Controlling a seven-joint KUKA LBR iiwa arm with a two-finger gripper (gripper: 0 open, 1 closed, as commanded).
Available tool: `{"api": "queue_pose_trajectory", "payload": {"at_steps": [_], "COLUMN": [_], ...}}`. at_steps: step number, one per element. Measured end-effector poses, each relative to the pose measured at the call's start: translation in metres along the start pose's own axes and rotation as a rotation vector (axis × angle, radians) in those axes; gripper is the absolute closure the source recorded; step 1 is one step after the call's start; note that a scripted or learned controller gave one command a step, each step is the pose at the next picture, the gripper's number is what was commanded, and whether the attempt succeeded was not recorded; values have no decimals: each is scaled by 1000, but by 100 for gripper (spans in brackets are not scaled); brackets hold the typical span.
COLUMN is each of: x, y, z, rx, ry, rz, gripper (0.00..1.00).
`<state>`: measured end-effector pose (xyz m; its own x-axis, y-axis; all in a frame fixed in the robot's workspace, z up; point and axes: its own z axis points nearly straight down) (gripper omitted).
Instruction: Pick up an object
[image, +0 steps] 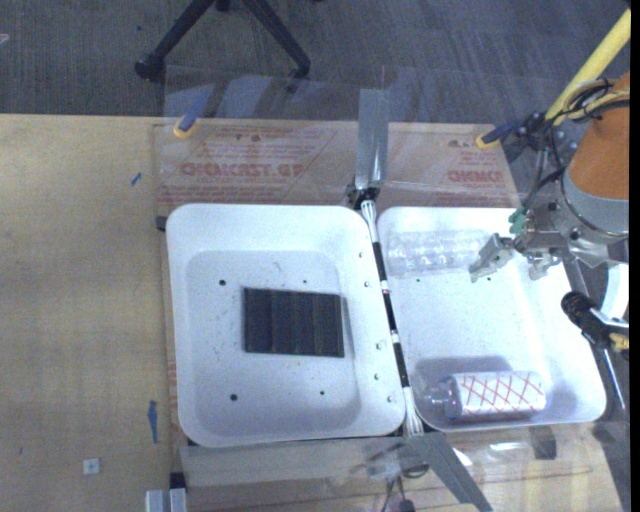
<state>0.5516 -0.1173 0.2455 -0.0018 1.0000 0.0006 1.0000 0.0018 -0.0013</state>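
Camera view: the gripper (510, 252) is poised over the right bin (500, 330), fingers spread, nothing pinched. A clear plastic bottle (432, 250) is seen just beside it; a red-checked roll (497, 393) well below.

Two white bins (200, 240) sit on a pale tan wooden tabletop (70, 300). A dark charcoal ribbed block (294, 322) lies in the left bin, its surface crossed by darker vertical lines. In the right bin, a clear plastic bottle (432, 250) shows almost colourless against the white, while a canister (496, 393) wears a white wrap with a red criss-cross lattice and a dark end. The arm (600, 170) is grey with an orange band. Red lettering marks the clear sheet (245, 160) behind the bins. Dark grey carpet (420, 40) lies beyond.
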Motion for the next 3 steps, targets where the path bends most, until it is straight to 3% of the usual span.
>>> {"api": "queue_pose_trajectory", "payload": {"at_steps": [1,2,3], "x": [-31,91,30], "y": [-60,-63,-61], "z": [22,62,60], "rx": [-1,1,-3], "ry": [0,0,-2], "rz": [-43,24,18], "gripper": [0,0,0]}}
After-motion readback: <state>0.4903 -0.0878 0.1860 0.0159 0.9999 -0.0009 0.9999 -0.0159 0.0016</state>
